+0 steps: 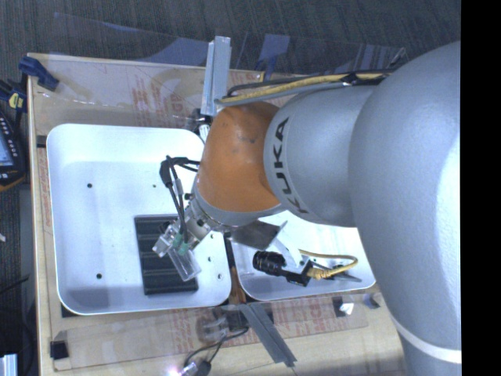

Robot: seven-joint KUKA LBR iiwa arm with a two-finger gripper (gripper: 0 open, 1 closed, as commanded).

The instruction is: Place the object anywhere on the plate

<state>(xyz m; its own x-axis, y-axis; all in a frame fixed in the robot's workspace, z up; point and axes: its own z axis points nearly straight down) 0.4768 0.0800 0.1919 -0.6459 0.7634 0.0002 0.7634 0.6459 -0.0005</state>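
The gripper (178, 251) hangs low in the left bin (94, 210), right over a black ribbed slab (156, 266) that lies flat on the bin's floor near its front right corner. The gripper's clear tip overlaps the slab's right half. Whether it is spread or pressed together cannot be told, nor whether it touches the slab. The grey arm (352, 155) with its orange band reaches in from the right and covers most of the right bin (313, 290). Both bins sit side by side on the table (102, 331).
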